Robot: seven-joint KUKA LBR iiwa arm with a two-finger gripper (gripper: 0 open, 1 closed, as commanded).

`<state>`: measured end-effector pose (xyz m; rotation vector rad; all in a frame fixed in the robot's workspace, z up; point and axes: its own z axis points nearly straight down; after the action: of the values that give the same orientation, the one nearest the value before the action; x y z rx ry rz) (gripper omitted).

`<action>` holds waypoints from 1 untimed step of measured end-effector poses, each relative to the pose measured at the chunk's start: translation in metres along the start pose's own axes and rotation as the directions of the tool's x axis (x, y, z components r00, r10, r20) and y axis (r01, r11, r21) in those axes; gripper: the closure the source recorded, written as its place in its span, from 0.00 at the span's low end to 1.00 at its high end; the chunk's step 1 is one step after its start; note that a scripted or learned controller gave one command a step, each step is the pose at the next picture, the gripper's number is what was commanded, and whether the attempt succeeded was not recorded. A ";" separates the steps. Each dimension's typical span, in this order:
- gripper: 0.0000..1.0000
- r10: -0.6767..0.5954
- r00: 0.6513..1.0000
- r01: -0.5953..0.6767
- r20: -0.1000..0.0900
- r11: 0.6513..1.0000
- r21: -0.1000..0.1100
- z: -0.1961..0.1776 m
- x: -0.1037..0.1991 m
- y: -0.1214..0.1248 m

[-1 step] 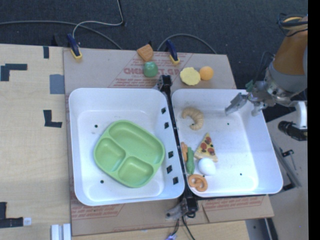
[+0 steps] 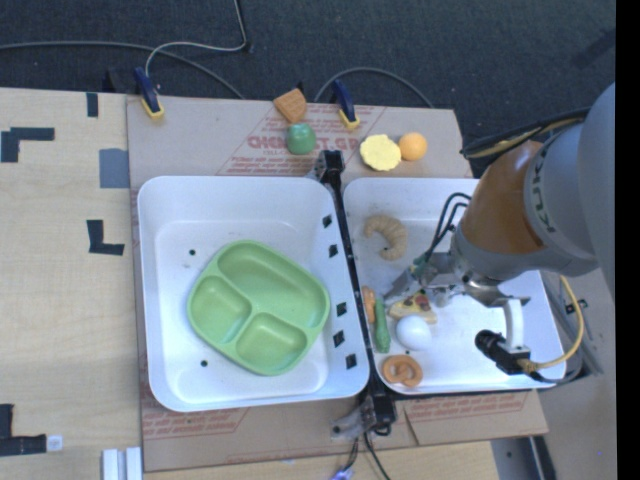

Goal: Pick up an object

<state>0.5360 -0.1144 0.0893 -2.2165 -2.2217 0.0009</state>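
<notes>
My gripper (image 2: 418, 286) reaches down into the right bin (image 2: 520, 368), low over its left-middle part. Just below it lie a white egg (image 2: 411, 331) and a small yellow-and-brown piece (image 2: 412, 308). A croissant (image 2: 387, 232) rests in the upper left of this bin. A pretzel (image 2: 402, 371) sits near the front wall, and a green bean with an orange carrot piece (image 2: 377, 320) lies along the left wall. The arm's wrist covers the fingers from above.
The left bin (image 2: 160, 268) holds a green divided plate (image 2: 260, 307). Behind the bins on the cardboard sit a brown block (image 2: 290, 104), a green ball (image 2: 300, 139), a yellow piece (image 2: 380, 152) and an orange ball (image 2: 412, 146). Cables trail behind the bench.
</notes>
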 end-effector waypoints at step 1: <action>0.00 0.001 1.000 -0.001 0.004 1.000 -0.006 0.003 0.019 0.046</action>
<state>0.5823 -0.0954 0.0862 -2.2220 -2.2257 -0.0018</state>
